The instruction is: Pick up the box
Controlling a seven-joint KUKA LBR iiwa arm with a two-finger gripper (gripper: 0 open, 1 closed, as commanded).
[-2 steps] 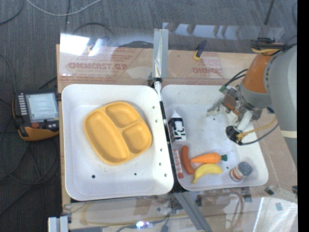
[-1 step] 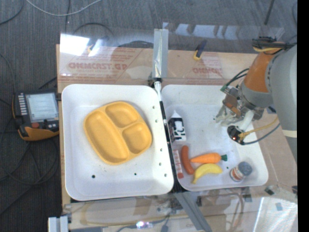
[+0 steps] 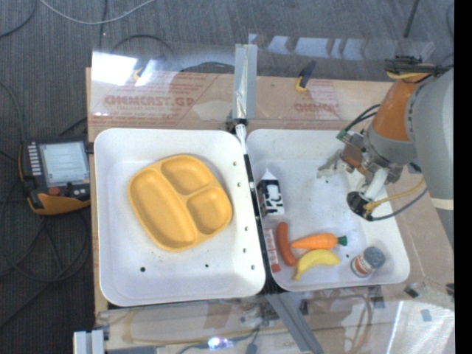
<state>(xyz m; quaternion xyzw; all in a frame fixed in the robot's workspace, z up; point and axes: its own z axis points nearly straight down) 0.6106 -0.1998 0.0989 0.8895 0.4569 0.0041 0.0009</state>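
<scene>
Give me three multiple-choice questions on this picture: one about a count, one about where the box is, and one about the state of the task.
1. How many compartments has the yellow plate in the left bin?
A. two
B. three
C. five

2. Where is the box?
A. in the right bin, near its left wall
B. on the plate
C. outside both bins

3. How does the box stand to the gripper?
A. lifted clear of the bin by it
B. pressed under it
C. lying in the bin, apart from it

Answers:
1 B, since three hollows show in the plate.
2 A, since the box sits just right of the wall between the bins.
3 C, since bare bin floor shows between box and gripper.
</scene>
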